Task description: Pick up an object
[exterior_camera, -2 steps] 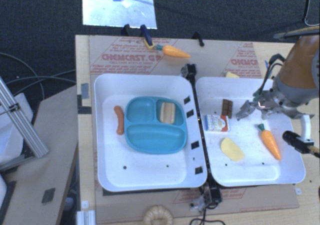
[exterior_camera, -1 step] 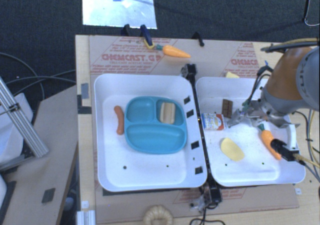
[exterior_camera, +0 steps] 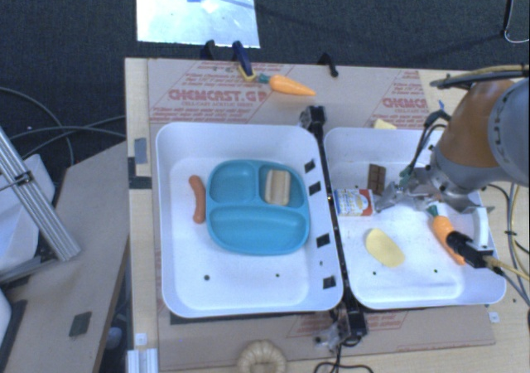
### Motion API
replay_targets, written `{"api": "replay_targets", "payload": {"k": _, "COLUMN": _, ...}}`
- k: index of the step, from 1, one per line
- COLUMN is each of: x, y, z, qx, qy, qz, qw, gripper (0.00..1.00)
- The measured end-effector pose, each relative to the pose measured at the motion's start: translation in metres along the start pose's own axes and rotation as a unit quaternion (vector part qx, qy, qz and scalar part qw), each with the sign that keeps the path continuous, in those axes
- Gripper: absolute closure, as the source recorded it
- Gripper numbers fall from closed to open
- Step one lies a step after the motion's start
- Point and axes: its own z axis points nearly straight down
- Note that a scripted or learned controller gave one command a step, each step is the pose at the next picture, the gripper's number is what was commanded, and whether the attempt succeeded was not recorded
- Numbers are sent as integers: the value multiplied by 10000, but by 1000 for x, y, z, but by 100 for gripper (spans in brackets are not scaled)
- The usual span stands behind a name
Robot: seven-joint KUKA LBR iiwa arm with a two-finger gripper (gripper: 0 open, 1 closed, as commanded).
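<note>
Tool (exterior_camera: 396, 194) state cannot be told. Small carton (exterior_camera: 354, 201) just left of tool judged light, stiff, crushable; best gripped across its narrow flat sides.

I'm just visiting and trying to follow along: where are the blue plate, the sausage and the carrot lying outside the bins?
blue plate (exterior_camera: 248, 226), camera view, on its large bare front compartment.
sausage (exterior_camera: 198, 198), camera view, on the middle of its length.
carrot (exterior_camera: 290, 86), camera view, on its orange body.
</note>
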Motion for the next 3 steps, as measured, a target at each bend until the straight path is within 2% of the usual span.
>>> {"api": "replay_targets", "payload": {"k": 1, "x": 0, "y": 1, "z": -11, "qx": -19, "qy": -4, "qz": -2, "qw": 10000, "gripper": 100}}
{"api": "replay_targets", "payload": {"k": 2, "x": 5, "y": 11, "z": -61, "qx": -32, "qy": -5, "qz": -21, "qw": 10000, "gripper": 100}}
{"api": "replay_targets", "payload": {"k": 3, "x": 10, "y": 7, "z": -109, "qx": -30, "qy": -4, "qz": -25, "qw": 10000, "gripper": 100}}
